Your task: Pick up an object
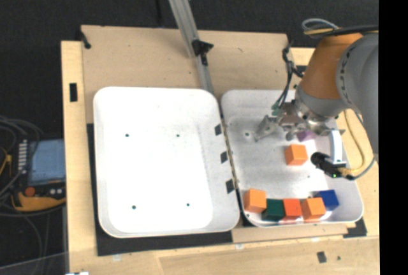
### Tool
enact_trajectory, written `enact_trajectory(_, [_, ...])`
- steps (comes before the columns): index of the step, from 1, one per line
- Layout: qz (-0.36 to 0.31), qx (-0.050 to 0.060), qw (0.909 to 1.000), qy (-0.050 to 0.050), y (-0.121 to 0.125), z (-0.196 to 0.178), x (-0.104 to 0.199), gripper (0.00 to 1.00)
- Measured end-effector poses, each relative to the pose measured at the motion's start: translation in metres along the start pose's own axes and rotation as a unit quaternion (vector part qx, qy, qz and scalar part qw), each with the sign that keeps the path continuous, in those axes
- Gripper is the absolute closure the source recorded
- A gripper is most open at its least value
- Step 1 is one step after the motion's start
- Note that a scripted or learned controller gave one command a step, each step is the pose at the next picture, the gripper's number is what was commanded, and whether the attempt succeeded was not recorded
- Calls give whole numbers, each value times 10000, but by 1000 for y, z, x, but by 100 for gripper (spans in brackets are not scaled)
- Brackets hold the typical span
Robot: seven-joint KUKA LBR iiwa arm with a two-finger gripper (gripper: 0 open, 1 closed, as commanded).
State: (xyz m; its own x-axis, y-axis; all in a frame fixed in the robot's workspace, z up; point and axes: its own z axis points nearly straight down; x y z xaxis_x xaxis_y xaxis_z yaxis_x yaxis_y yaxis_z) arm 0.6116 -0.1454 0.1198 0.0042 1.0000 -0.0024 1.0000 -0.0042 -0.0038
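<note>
Along the near rim of the right bin lies a row of blocks: an orange block at the left end, then a dark green block, two more orange ones pressed side by side, and a blue block at the right end, all close together against the bin's front wall. Farther in, a lone orange cube sits apart on the white floor, square-edged and bright. Just beyond it hangs my gripper, over the far half of the same bin; I cannot tell how it is set. A small purple piece shows just beside it, too hidden to name its shape. My arm comes in from the right, its orange band above the wrist, bent down toward the bin. To the left lies the other white bin.
</note>
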Motion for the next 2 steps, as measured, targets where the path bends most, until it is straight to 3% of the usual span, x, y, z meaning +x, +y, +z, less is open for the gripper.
enact_trajectory(1, [24, -41, 10000, 9, 2, -14, 0, 100])
enact_trajectory(2, [-38, -57, 10000, 8, 8, -75, 6, 100])
